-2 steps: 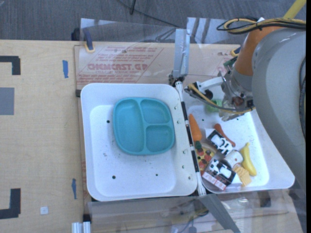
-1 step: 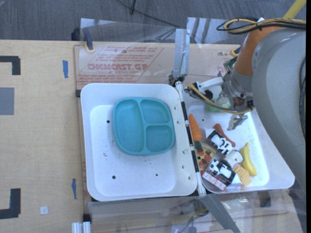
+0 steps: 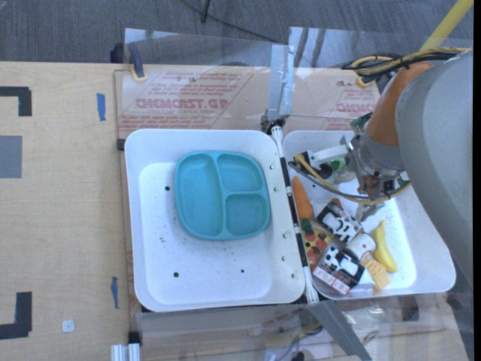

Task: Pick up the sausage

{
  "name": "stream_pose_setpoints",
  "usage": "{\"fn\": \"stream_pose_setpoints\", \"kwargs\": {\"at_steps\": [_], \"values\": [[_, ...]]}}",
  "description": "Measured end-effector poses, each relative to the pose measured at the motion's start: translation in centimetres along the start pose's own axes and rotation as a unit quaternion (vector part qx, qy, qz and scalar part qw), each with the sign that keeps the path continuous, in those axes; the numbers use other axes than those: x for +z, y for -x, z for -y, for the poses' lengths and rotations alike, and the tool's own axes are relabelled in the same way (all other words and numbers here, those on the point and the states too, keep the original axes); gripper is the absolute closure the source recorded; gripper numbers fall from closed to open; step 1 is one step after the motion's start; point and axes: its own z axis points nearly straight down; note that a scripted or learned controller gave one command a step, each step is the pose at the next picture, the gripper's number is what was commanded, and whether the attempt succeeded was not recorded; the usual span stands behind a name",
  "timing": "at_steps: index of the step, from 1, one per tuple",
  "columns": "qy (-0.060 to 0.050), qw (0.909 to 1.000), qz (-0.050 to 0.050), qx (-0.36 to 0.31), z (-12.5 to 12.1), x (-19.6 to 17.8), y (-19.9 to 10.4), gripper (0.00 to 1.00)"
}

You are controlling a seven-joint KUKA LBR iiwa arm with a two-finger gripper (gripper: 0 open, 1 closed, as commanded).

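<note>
I see my arm (image 3: 421, 126) reaching over the right bin (image 3: 428, 273), its claw (image 3: 370, 185) low above the toy clutter; I cannot tell how the claw stands. The orange-brown sausage (image 3: 302, 199) lies along that bin's left wall. A teal divided plate (image 3: 222, 195) sits in the left bin (image 3: 150, 262).

Teal divided plate (image 3: 222, 195): smooth matt plastic. White bins (image 3: 146, 224): glossy plastic. Bench (image 3: 60, 201): pale matt wood. Arm (image 3: 440, 126): smooth grey casing.
</note>
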Motion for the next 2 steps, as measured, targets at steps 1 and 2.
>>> {"fn": "stream_pose_setpoints", "kwargs": {"at_steps": [1, 2], "values": [[-0.007, 0.9998, 0.016, -0.007, -2.1, -2.4, -3.0, 0.0], [0.001, 0.9999, 0.01, -0.006, -0.2, 0.2, -2.5, 0.0]]}}
